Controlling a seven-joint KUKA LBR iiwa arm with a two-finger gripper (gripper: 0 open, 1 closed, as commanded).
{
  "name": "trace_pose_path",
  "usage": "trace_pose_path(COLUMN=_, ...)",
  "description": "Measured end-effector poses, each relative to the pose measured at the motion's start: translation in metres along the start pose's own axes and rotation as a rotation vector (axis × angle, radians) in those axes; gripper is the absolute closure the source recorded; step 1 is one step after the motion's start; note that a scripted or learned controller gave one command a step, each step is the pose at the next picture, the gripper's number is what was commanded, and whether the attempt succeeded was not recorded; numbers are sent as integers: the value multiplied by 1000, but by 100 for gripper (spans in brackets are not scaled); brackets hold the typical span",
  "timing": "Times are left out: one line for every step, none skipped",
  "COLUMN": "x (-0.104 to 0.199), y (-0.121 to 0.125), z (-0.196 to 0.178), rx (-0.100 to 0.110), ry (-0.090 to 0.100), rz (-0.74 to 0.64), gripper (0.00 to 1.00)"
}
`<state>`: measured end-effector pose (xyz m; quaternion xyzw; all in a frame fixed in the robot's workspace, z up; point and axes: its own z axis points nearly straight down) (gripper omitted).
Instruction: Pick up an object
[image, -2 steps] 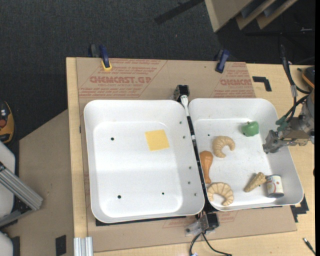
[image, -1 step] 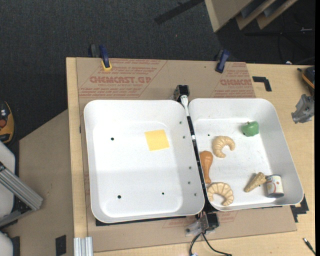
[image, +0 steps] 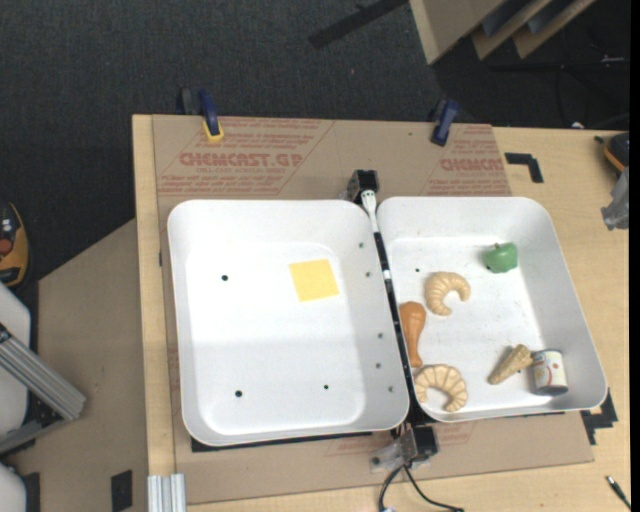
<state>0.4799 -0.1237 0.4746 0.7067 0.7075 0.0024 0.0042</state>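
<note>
Two white bins side by side on a brown board with red lettering, held down by a blue clamp at the far left and another blue clamp at the far right. In the left bin there's one thing, a flat yellow square, lying a little beyond the middle and well away from every wall. The right bin is where the crowd is. There's a small green piece toward the far right, and nearer the middle a pale curled pastry shape. An orange-brown drumstick shape lies lengthwise right along the wall shared with the other bin. A second curled pastry shape sits in the near left corner, just beside the drumstick's lower end. Over on the near right, a tan cone is lying tilted, and just beside it is a little grey-and-white can, so close I can't say whether they touch. Nothing is lifted, and every object rests on a bin floor. At the right edge a bit of grey hardware pokes in, apart from the bins. If that belongs to the gripper, I can't tell how its jaws stand.
</note>
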Motion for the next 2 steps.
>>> trace_pose_path(x=-5, y=-3, z=116, rx=21, ry=5, rz=3, gripper=100)
trace_pose_path(x=20, y=1, z=-71, rx=-13, ry=-1, rz=-2, gripper=100)
